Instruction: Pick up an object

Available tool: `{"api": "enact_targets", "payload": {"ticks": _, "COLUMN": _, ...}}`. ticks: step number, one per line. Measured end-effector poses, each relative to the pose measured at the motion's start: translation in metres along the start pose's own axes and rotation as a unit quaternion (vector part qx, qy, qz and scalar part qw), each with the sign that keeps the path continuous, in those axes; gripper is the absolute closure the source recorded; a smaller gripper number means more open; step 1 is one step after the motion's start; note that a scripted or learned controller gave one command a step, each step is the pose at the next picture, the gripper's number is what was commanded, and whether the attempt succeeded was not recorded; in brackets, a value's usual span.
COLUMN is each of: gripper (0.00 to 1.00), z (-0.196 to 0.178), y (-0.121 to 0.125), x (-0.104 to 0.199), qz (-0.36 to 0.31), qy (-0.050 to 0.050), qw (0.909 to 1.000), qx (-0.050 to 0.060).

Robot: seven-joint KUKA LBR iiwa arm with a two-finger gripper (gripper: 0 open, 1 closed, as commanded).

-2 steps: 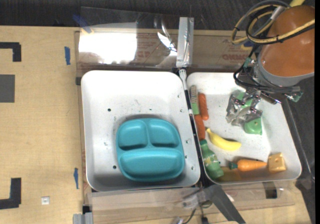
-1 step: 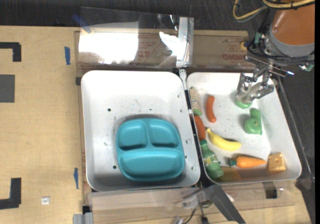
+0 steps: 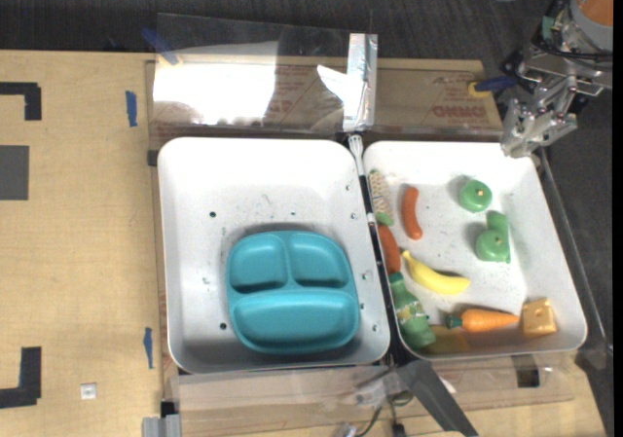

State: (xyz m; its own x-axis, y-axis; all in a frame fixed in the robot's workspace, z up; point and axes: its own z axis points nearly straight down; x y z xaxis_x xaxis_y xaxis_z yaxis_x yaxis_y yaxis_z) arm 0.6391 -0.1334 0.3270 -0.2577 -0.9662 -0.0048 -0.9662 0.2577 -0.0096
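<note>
Approach is the step in hand: the gripper (image 3: 529,133) hangs over the far right corner of the right bin (image 3: 557,231). Whether its jaws are open I cannot tell. Nearest is a green fruit (image 3: 475,194); next it must descend there.

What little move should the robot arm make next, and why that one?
Probably a short move down and leftward into the right bin. The end effector hangs above that bin's far right corner with nothing between its fingers, while the toy foods lie lower in the bin. The nearest is the round green piece, which sits apart from the others, so it looks an easy first target.
</note>
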Motion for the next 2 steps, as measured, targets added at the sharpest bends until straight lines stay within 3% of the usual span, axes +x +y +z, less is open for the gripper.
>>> {"api": "enact_targets", "payload": {"ticks": 1, "gripper": 1.00, "z": 0.016, "y": -0.025, "x": -0.019, "qz": -0.018, "qy": -0.001, "qw": 0.9998, "qx": -0.002}}
{"api": "enact_targets", "payload": {"ticks": 2, "gripper": 1.00, "z": 0.001, "y": -0.040, "x": 0.038, "qz": -0.064, "qy": 0.000, "qw": 0.9979, "qx": -0.001}}
